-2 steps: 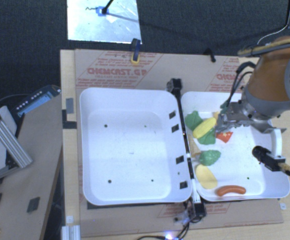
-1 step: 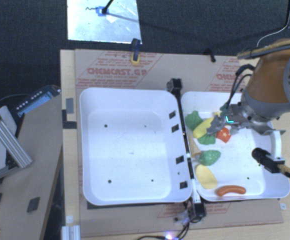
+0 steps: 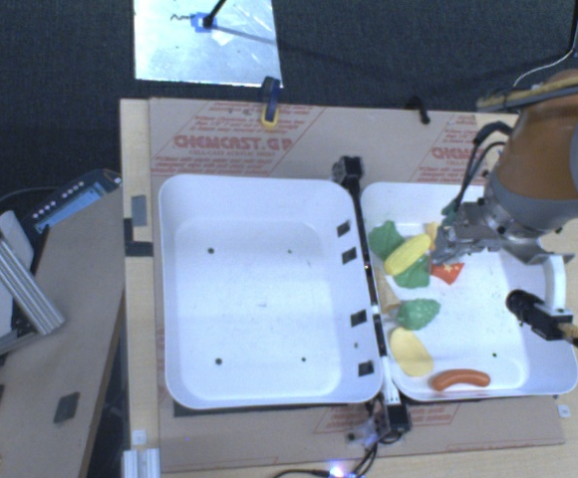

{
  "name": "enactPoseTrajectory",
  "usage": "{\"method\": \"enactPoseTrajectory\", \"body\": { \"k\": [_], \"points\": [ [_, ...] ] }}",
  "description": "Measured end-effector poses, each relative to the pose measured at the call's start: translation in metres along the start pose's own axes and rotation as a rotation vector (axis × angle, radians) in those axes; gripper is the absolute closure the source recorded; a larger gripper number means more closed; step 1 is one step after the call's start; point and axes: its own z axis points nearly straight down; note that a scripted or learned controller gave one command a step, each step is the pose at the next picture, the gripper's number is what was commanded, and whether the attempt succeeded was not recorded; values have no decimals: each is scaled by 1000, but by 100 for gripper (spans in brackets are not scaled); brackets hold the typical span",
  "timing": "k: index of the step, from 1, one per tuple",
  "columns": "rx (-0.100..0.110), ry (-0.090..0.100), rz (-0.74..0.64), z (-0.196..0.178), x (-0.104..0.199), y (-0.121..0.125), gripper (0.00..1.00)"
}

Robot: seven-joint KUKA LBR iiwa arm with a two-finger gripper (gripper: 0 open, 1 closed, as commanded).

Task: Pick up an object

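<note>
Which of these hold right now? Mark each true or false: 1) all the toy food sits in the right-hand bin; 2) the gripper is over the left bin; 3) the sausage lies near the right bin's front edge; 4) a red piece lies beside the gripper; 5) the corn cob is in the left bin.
1) True: the items lie in the right bin.
2) False: the gripper is over the right bin, not the left bin.
3) True: the sausage lies by the front edge.
4) True: the red piece is just below it.
5) False: the corn cob is in the right bin.
</note>
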Motion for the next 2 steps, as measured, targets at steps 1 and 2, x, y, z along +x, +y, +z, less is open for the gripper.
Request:
{"method": "enactPoseTrajectory", "body": {
  "k": [1,2],
  "points": [
    [1,0,0,0,0,0,0],
    [11,3,8,35,21,-61,0]
  ]
}}
